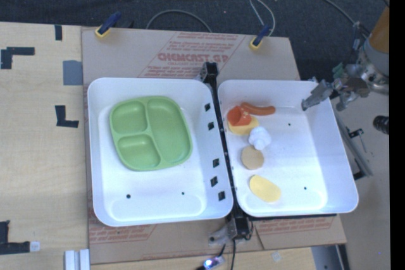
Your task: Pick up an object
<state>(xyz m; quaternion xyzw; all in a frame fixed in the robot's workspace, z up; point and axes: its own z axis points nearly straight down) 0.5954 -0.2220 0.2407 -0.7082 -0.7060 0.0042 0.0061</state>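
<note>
Camera view: caught tool at right bin's far rim, grip state unclear; nothing lifted yet, yellow oval piece and neighbours untouched.

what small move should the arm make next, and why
Probably swing the gripper left and in over the right bin, toward the items along its left side. It sits at the bin's upper right rim with nothing between its fingers, while the yellow piece, tan piece and orange pieces all lie across the bin from it.
</note>
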